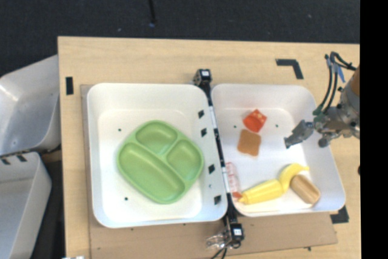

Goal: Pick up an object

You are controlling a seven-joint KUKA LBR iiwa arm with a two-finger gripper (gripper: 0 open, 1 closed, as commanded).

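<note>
The right bin (279, 97) holds a small red block (255, 120), a flat brown square piece (249, 143), a yellow banana (267, 190) and a tan rounded piece (305, 189) lying against the banana's right end. My gripper (310, 137) hangs over the right side of this bin, to the right of the red block and the brown piece and above the banana's upper end. Its two grey fingers (296, 133) stand apart, open, with nothing between them.
A green divided plate (160, 161) lies in the left bin (97, 130). A central divider with black clips (213, 130) separates the bins. Cables (332, 79) hang by the arm at the right edge. The wooden bench (151, 60) surrounds both bins.
</note>
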